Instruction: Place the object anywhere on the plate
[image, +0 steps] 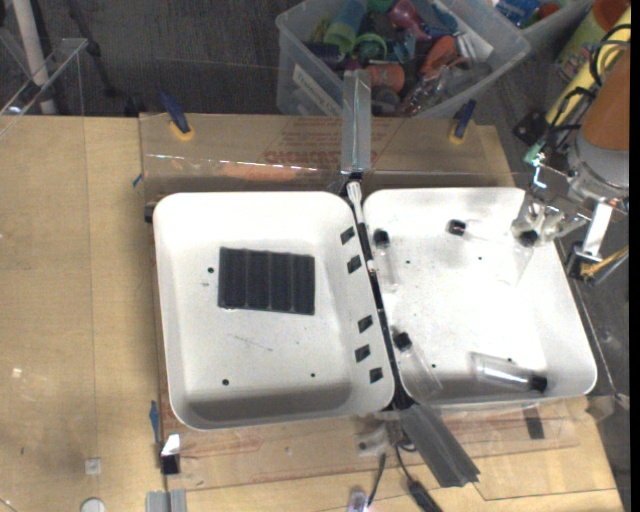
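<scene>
The plate (267, 280) is a flat black ribbed rectangle lying in the left bin (190, 330), with nothing on it. In the right bin (560, 310), a clear tube with a black cap (507, 374) lies on its side near the front right corner. Another small clear piece with a black cap (456, 228) lies near the back. My gripper (532, 228) hangs over the right bin's back right corner, far from the plate, under the orange-banded arm (608, 110). A faint clear shape shows just below it; I cannot tell if it is held.
Two more black-capped clear pieces (380, 239) (401, 341) rest against the divider (366, 290) between the bins. A clear tub of colourful toys (400, 45) stands behind the bins. Cables (575, 95) hang at the far right.
</scene>
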